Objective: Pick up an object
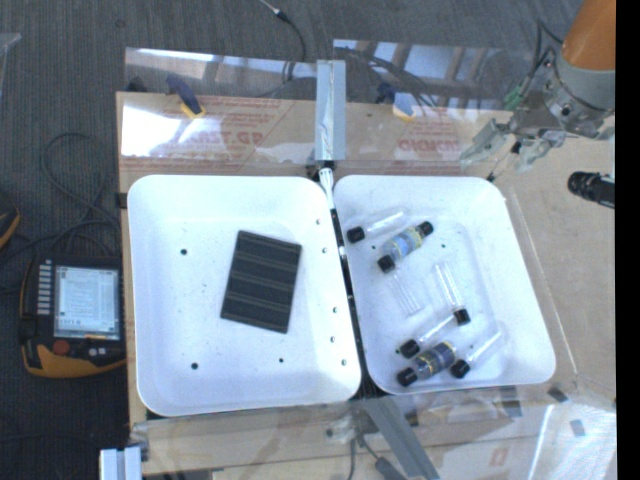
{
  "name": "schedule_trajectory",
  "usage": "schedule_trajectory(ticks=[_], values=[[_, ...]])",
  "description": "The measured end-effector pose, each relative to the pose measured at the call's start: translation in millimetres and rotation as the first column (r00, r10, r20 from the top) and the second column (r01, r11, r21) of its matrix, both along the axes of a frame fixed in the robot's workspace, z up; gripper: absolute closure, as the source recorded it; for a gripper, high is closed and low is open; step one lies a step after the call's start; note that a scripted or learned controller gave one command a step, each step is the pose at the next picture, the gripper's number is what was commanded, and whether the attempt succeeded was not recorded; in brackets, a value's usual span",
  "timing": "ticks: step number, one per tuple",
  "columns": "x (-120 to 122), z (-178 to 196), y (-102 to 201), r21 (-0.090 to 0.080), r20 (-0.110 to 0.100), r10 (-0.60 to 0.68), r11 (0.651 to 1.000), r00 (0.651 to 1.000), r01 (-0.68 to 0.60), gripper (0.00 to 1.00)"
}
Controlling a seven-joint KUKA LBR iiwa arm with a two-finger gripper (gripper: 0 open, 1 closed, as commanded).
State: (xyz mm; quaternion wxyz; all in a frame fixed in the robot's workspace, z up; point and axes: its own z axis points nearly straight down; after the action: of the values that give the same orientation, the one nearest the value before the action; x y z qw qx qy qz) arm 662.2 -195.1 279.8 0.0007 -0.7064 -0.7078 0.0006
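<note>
From the camera view, two white bins sit side by side on the bench. The left bin (160,368) holds one thing, a dark ribbed pad (262,281), lying flat and a little askew near the middle, well clear of every wall. The right bin (520,268) holds the likelier targets — a loose scatter of small vials with black caps. One labelled vial (405,245) lies slantwise near the far end, a clear one (375,227) just beside it; two clear tubes (428,286) lie in the middle, and a cluster with a second labelled vial (430,360) sits toward the near wall. They lie on their sides at odd angles, which I take to mean they were tipped in, not arranged.

The gripper (520,146) hangs beyond the far right corner of the right bin, above the bench and not over either bin, with nothing between its fingers; they look spread apart, though the glare makes that hard to be sure of. By my reading, no pick has begun.

Writing: red print shows on the board behind the bins, too washed out to read. The vial labels are too small to make out. A handheld pendant (75,313) lies on the floor to the left — its screen is lit but illegible.
</note>
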Motion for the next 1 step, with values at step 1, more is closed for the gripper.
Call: schedule_trajectory(ticks=[1], values=[[5.8, -116.3, 24.9, -0.001, 0.0, 0.094, 0.996, 0.996, -0.094, 0.0]])
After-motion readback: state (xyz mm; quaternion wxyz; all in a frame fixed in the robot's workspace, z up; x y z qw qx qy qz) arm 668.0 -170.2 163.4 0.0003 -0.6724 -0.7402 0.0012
